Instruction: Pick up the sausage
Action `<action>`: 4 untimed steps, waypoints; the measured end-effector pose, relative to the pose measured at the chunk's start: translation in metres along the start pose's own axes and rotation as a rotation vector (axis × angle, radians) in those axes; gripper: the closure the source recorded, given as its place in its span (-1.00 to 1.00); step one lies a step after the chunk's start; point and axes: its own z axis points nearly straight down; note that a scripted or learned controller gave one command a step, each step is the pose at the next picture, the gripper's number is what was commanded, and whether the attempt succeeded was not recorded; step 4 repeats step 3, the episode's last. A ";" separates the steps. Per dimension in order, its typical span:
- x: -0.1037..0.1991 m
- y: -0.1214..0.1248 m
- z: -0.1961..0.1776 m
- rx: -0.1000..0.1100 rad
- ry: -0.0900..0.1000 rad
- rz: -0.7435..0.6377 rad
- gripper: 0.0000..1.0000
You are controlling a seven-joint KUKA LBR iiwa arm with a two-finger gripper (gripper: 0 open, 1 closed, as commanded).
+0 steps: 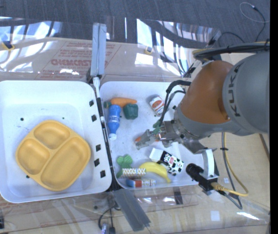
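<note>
You are at the grasp itself: the gripper (pixel 148 138) sits low in the right bin (pixel 144 87), near its middle, and the sausage (pixel 140 140), a small reddish-orange piece, lies right at its fingertips. Whether the fingers are spread or closed on it you cannot tell from this slant, so do not count it as held. Around it lie a blue bottle (pixel 113 119), a carrot (pixel 123 101), a dark green pepper (pixel 131 111) and a banana (pixel 154 169), all apart from the sausage. The yellow divided plate (pixel 53 154) rests in the left bin (pixel 2 130). Next, I judge, you need a confirmed closure on the sausage, then a straight lift.
</note>
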 end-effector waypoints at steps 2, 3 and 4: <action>-0.068 0.039 0.037 -0.005 -0.001 -0.146 -1.00; -0.033 0.063 0.108 -0.008 -0.003 -0.214 -1.00; -0.033 0.063 0.108 -0.008 -0.003 -0.214 -1.00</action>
